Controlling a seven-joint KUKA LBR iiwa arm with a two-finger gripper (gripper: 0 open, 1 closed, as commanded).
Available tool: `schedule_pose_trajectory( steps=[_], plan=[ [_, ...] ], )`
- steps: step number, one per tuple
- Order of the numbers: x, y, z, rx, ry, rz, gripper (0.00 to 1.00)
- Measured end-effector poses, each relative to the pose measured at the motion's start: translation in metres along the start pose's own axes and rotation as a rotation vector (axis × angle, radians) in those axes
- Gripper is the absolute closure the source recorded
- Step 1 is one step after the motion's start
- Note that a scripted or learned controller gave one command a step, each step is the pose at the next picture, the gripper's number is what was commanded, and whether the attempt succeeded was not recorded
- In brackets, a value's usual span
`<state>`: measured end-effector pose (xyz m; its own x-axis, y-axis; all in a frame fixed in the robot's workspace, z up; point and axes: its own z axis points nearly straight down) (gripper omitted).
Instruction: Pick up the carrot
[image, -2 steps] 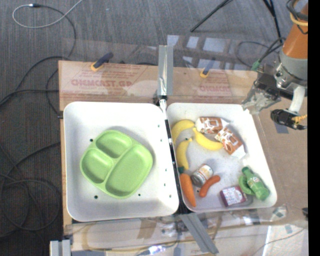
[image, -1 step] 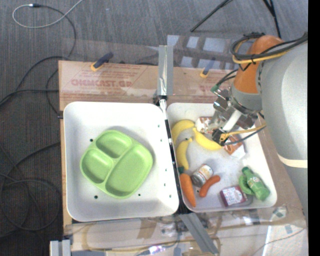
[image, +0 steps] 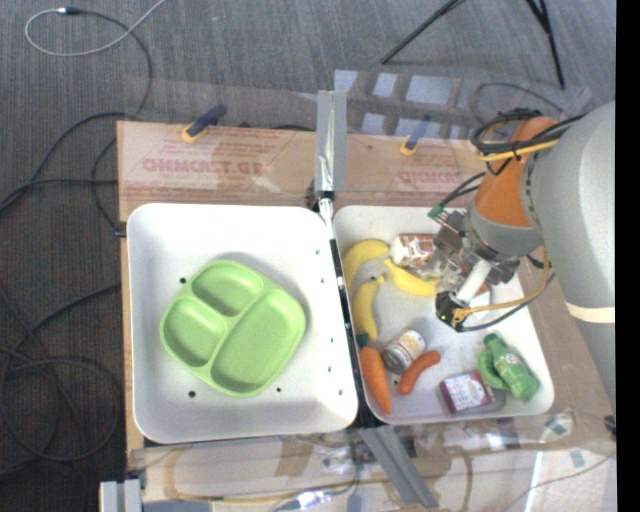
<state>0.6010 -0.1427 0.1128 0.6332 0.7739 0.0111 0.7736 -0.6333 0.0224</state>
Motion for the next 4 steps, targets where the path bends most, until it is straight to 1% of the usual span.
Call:
schedule_pose_trajectory(
  steps=[1,2,3,4],
  plan=[
    [-0.011,-0.038,0.011,-0.010,0.005,0.406,1.00],
    [0.015,-0.045,0.008,0.007,-0.006,-0.075,1.00],
    [0.031,-0.009,0.012,0.032,-0.001,0.168,1.00],
    [0.003,-0.020,-0.089,0.025,-0.014,-0.052,1.00]
  ],
)
